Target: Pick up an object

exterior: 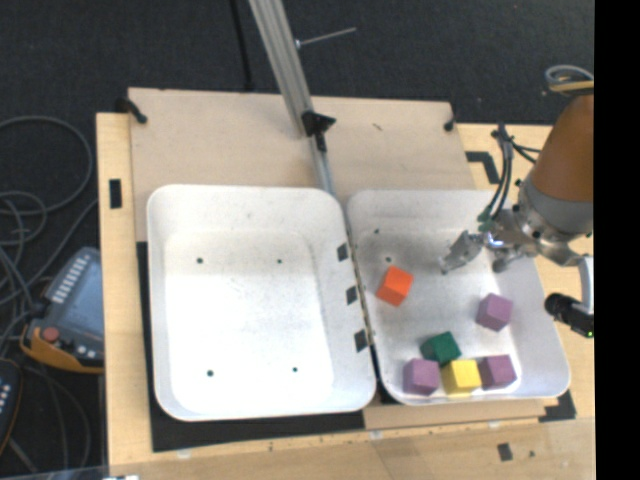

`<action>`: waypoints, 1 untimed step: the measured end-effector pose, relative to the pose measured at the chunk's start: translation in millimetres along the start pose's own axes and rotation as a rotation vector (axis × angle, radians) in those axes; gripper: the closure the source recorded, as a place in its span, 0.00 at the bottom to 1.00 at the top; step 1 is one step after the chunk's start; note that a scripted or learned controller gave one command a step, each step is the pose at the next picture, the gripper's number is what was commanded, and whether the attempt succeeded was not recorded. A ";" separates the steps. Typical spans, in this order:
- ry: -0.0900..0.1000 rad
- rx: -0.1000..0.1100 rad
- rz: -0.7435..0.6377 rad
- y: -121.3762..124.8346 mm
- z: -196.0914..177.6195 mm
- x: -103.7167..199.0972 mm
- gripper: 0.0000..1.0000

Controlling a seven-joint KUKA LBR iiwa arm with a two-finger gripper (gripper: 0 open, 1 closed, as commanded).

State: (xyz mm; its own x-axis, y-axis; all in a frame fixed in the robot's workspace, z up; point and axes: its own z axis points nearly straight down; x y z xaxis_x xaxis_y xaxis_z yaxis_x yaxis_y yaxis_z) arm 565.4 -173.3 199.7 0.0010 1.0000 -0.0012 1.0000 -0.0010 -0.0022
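The left bin lay wide and bare, its rounded rim running close to the bench's left edge and its floor open from wall to wall, with only a few small dark dots on it. Between the two bins ran a narrow seam marked by small dark clips, and a slanted aluminium rail came down from the top of the view to end just above that seam. The right bin had free floor across its upper half and along its left wall, while its lower right part was crowded. An orange block sat alone near the left wall, tilted on the floor and well apart from the rest. Lower down, a green block rested just above a row set against the near rim: a purple block, a yellow block touching it, and another purple block touching the yellow one. A third purple block stood by itself nearer the right wall. The gripper hung over the upper middle of the right bin, to the right of the orange block and clear of every block, with nothing between its fingers; how far they were parted could not be told. The arm reached in over the bin's right rim.
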 end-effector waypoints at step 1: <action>-0.001 -0.005 0.002 -34.0 105.0 47.8 0.00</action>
